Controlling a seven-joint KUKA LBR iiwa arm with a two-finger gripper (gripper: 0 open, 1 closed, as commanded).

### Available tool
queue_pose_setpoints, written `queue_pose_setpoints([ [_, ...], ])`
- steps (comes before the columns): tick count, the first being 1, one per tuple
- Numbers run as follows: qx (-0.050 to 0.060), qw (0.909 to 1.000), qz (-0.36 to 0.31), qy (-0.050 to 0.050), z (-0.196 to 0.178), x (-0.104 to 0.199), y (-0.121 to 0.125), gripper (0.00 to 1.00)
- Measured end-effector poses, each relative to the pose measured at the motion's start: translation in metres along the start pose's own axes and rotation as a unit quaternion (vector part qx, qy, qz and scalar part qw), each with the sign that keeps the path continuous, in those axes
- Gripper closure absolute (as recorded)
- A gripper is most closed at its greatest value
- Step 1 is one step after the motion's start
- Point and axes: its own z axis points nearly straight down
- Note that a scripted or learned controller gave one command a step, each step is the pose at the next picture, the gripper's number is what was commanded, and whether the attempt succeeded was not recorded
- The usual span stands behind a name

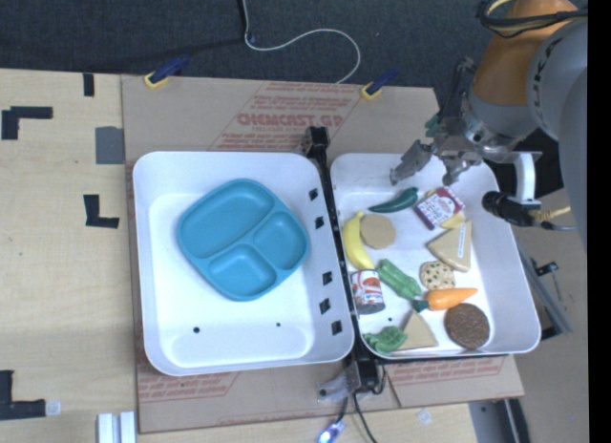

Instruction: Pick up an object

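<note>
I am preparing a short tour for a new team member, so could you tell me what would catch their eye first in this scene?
Probably the bright blue divided plate, lying alone in the left bin. Next, the colourful clutter of toy food in the right bin: a banana, a carrot, a green pepper and more. The gripper hovers over that bin's far edge, its fingers spread with nothing between them.

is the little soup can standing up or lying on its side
Lying on its side. The can rests in the right bin by its left wall, label facing up, just below the banana.
</note>
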Motion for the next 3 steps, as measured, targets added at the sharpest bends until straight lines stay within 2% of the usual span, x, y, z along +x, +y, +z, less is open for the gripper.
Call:
queue_pose_setpoints([
  [1, -0.002, 1.0000, -0.002, 0.001, -0.068, 0.056, -0.047, 0.00],
  [2, 0.005, 1.0000, -0.001, 0.001, 0.014, 0.101, -0.088, 0.00],
  [3, 0.003, 1.0000, 0.000, 0.001, 0.010, 0.123, -0.149, 0.00],
])
